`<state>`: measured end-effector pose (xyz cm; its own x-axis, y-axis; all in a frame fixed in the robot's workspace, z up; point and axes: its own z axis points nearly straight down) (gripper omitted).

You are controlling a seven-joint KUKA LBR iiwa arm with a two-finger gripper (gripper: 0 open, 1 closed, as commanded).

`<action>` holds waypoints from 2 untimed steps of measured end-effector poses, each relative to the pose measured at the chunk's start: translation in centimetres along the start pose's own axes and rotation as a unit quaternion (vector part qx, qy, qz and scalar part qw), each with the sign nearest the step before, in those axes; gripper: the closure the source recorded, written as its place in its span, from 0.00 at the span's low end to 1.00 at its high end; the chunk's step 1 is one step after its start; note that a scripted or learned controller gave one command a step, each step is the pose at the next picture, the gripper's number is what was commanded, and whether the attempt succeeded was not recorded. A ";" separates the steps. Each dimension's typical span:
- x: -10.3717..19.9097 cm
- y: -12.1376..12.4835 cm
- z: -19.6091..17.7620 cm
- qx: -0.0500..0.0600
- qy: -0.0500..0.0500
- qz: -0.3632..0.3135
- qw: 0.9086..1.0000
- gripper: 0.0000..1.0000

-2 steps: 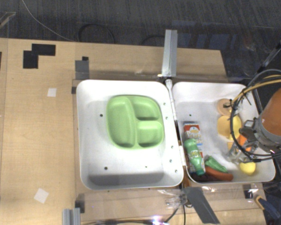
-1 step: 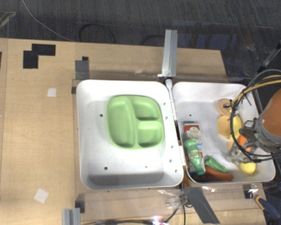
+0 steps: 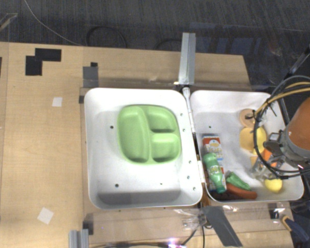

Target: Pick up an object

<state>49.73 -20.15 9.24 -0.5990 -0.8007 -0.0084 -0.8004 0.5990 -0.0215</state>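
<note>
The right bin (image 3: 222,105) holds several small items. A red and green carton (image 3: 211,143) lies along its left wall, with a green bottle (image 3: 215,172) just below it. A green vegetable (image 3: 238,181) and an orange carrot (image 3: 242,192) lie at the front edge. A yellow fruit (image 3: 247,138) and a tan disc (image 3: 246,117) sit toward the middle right. A small yellow lemon (image 3: 273,185) rests in the front right corner. My gripper (image 3: 263,164) hangs low over that corner, between the yellow fruit and the lemon, partly hidden by cables and the wrist.
The left bin (image 3: 101,180) carries a green divided plate (image 3: 147,133). The arm's orange band (image 3: 306,127) and looping yellow and black cables (image 3: 279,94) overhang the right bin's right side. A metal post (image 3: 186,61) stands behind the divider between the bins.
</note>
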 end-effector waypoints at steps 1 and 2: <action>-0.3 0.6 0.0 0.001 0.000 -0.004 1.000 0.00; -0.8 0.9 0.0 0.002 0.001 -0.072 0.997 0.00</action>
<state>49.45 -18.96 9.26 -0.4783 -0.8782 -0.0038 -0.8779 0.4782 -0.0262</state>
